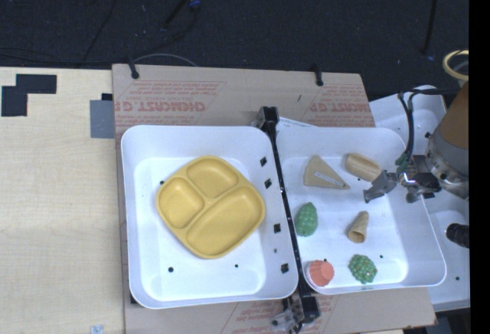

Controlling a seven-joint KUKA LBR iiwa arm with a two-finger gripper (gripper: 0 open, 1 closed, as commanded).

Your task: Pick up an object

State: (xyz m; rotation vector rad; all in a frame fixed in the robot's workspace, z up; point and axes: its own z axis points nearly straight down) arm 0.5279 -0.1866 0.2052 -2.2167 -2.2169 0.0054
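Observation:
The right bin holds several small toy foods. A tan wedge and a beige roll lie at the back. A green lump and a tan cone sit mid-bin, with an orange-red piece and a green bumpy piece at the front. My gripper hovers at the bin's right side, just right of the roll and above the cone. It is open, with bare bin floor showing between its fingers.
The left bin holds a yellow divided plate. A black divider runs between the bins. Cardboard lies under both bins, and cables hang by the arm at the right.

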